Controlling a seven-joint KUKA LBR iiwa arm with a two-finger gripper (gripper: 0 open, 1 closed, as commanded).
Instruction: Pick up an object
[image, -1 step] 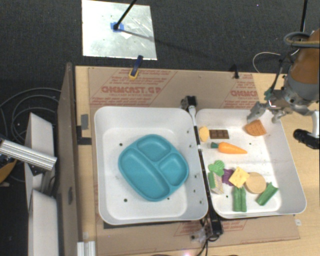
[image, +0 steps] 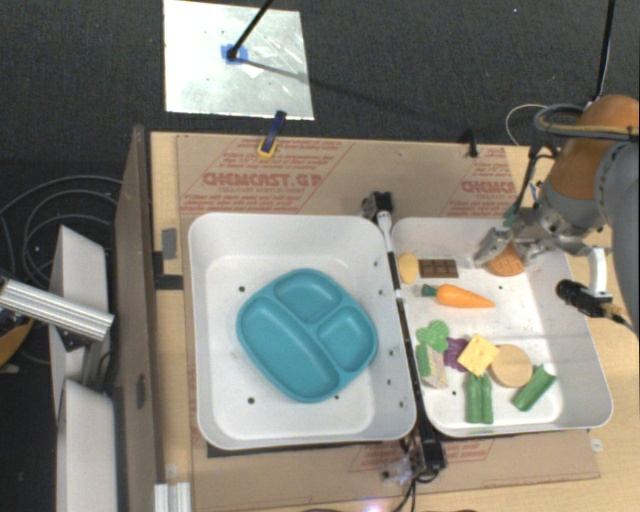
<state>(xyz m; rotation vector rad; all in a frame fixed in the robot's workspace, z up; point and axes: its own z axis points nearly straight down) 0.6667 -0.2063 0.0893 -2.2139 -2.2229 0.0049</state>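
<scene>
- The left bin (image: 215, 330) holds a teal sectioned tray (image: 306, 333), lying at a slant near its middle.
- In the right bin (image: 590, 390), along the near-left wall, sit a pale yellow egg-like piece (image: 408, 267) and just beside it a small brown chocolate-bar block (image: 437, 268).
- Below these lies an orange carrot (image: 464, 296), tip pointing right.
- Lower, a crowded cluster: a green leafy piece (image: 433, 335), a purple piece (image: 456, 353), a yellow cheese wedge (image: 478, 354), a tan round slice (image: 511, 365), and green pods (image: 479, 398) and (image: 534, 387). They touch or overlap, so edges are hard to separate.
- At the far end of the right bin lies an orange-brown rounded object (image: 507, 264), partly hidden beneath the gripper (image: 514, 247).
- The gripper hangs right over that object; its grey fingers spread to either side, apart, and whether they touch it cannot be told.
- The arm (image: 590, 170) enters from the right, its upper part cut off by the edge.
</scene>
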